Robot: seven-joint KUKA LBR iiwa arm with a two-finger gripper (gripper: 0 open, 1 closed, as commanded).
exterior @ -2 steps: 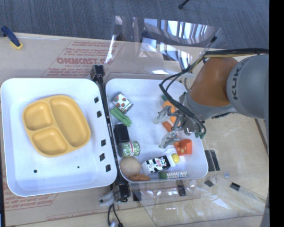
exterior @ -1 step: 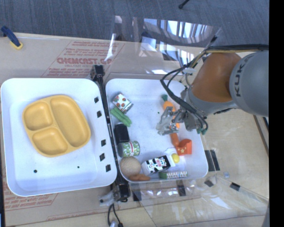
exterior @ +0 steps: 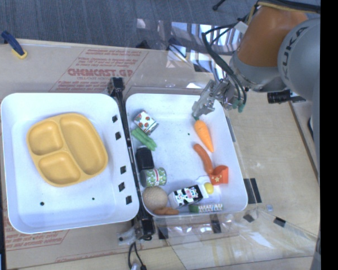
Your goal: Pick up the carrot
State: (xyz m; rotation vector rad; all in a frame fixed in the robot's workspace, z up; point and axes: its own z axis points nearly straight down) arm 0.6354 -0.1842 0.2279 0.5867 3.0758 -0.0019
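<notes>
The carrot [exterior: 204, 135] is a short orange cone with a small green top. It lies in the right bin [exterior: 172, 108], in its upper right part, with the top pointing up the view. My gripper [exterior: 201, 110] reaches in from the upper right and hangs directly over the carrot's green end, its tip almost at that end. Whether it touches the carrot cannot be made out.
Just below the carrot lie a thin orange pepper [exterior: 203, 157] and a red piece [exterior: 219, 175]. A cow-print carton [exterior: 186, 196], a green can [exterior: 155, 177], a black block [exterior: 143, 159] and a brown ball [exterior: 155, 197] crowd the bin's lower left. The left bin [exterior: 11, 111] holds a yellow divided plate [exterior: 67, 149].
</notes>
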